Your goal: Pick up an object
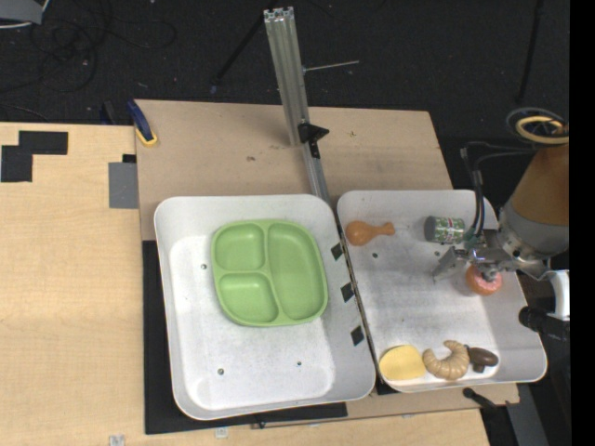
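The right bin holds several objects. An orange gourd-shaped toy lies near its back left corner. A small green and silver can lies on its side at the back. My gripper reaches in from the right, low over the bin's right side, just in front of the can. A pink and red round object sits directly beside and under the gripper's tip, partly hidden by it. Along the front edge lie a yellow lump, a tan curled piece and a dark brown piece.
The left bin bears a green divided plate. An upright metal post stands behind the gap between the bins. Black clips line the shared bin edge. The arm's orange band stands at the right.
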Robot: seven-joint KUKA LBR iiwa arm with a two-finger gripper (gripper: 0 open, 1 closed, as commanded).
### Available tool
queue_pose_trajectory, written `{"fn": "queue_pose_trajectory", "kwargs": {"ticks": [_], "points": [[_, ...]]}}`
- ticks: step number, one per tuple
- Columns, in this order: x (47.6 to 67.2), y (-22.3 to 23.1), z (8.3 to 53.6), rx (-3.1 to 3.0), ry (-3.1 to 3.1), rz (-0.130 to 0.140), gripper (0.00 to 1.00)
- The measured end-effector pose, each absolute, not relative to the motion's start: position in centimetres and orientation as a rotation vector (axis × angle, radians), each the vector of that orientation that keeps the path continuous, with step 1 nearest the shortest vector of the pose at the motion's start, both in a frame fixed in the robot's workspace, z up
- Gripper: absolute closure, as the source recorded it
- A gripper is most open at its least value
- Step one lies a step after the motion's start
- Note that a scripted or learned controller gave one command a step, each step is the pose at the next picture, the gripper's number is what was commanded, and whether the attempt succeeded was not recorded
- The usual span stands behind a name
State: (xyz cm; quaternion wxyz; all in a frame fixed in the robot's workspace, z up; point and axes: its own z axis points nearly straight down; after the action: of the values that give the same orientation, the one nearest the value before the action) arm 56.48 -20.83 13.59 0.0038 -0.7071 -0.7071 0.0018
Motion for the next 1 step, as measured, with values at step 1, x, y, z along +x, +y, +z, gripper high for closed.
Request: {"fn": "queue_pose_trajectory", "kwargs": {"ticks": [1], "points": [[56.88,-20.34,10.35,-2.214,-2.227,-0.013,0.00]]}}
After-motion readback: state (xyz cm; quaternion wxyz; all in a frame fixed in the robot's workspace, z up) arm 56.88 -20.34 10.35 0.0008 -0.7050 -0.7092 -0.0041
